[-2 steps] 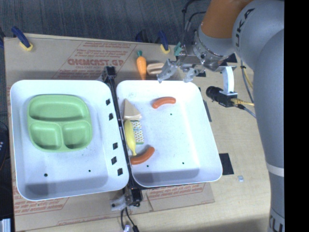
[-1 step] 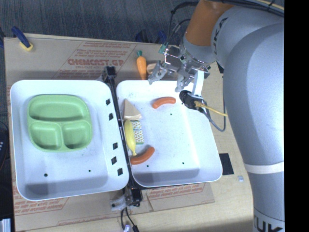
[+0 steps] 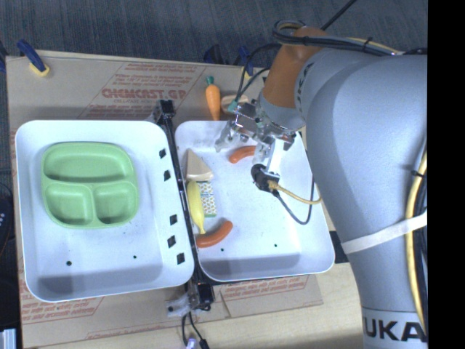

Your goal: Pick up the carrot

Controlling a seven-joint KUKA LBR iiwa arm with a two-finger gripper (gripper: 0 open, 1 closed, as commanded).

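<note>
The carrot [image 3: 211, 101], orange with a green top, lies on the cardboard just behind the far rim of the right bin [image 3: 305, 257], outside it. My gripper [image 3: 244, 144] hangs over the far part of that bin, a little to the right of the carrot and nearer to me, not touching it. Its fingers [image 3: 227, 134] stand open, with a small red sausage [image 3: 242, 153] lying on the bin floor below and between them.
The right bin also holds a tan wedge [image 3: 196, 166], a banana [image 3: 195, 203], a speckled piece [image 3: 208, 199] and a second red sausage [image 3: 215, 233] along its left side. A green divided tray [image 3: 89, 182] sits in the left bin [image 3: 43, 267]. The arm covers the right side.
</note>
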